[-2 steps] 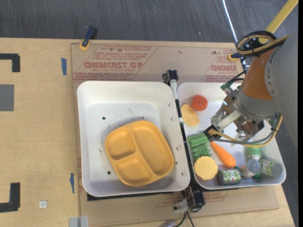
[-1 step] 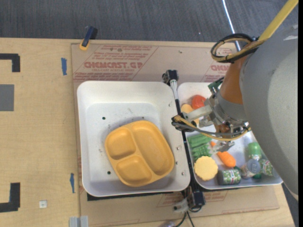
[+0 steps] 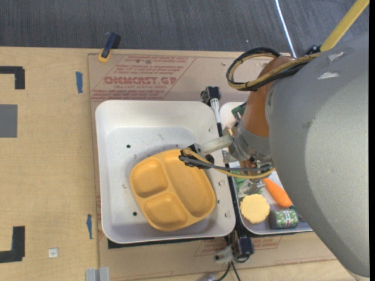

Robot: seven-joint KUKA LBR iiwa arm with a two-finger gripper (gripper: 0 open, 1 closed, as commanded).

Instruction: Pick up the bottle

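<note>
So, heads up on the clutter first. The left bin has a big yellow divided tray sitting at a slant across its lower half, and the upper part of that bin's floor is bare. The right bin is where it gets tight: an orange carrot lies at a slant, a round yellow piece sits just below and left of it, and the grey arm hangs over most of that bin, so you can't see what's under it.

Your bottle looks like the small green labelled thing lying on its side at the lower right of the frame, just right of the yellow piece and just below the carrot's tip. I'm not fully sure it's a bottle, since it's small and partly tucked under the arm.

The claw sits above the right bin's left side, near the seam between the bins. That puts the bottle down and to the right of it, with the carrot and yellow piece in between. You can't tell whether the claw is open or closed, and nothing shows in its grip.

Room-wise, the bottle is close to the bin's bottom rim, with neighbours above and to its left.
</note>
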